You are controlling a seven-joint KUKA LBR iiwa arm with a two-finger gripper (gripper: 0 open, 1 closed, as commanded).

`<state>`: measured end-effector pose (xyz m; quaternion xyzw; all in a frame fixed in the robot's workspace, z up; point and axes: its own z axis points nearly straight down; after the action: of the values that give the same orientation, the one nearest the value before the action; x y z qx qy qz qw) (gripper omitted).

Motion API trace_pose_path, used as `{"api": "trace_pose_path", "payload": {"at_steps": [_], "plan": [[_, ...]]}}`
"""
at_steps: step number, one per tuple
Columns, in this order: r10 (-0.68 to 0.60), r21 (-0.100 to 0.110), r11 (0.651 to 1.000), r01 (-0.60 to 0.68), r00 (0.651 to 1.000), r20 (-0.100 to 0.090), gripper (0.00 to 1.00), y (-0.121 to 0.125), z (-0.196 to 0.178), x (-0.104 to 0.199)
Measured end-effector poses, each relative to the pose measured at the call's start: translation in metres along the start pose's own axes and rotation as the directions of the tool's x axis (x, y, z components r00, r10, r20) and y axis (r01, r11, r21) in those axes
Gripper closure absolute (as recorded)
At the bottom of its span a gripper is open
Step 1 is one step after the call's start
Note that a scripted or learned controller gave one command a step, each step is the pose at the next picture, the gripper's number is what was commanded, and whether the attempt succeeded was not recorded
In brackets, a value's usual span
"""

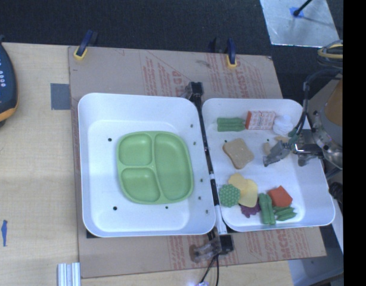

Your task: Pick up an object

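Camera view: gripper [277,154], jaws parted and holding nothing, hangs low in the right bin [314,216], apparently positioned beside the bread slice [238,152] to attempt a pick.

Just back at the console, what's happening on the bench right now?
The arm reaches in from the right with its gripper low over the right bin, among toy food: a bread slice, a green bean piece, a red block. Nothing is visibly held. The green divided plate sits in the left bin.
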<state>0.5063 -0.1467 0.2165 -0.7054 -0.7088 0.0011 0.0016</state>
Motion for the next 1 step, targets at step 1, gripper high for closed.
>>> {"api": "trace_pose_path", "payload": {"at_steps": [1], "plan": [[0.003, 0.002, 1.0, -0.003, 1.0, 0.003, 0.0, 0.0318, 0.0749, -0.0609]]}}
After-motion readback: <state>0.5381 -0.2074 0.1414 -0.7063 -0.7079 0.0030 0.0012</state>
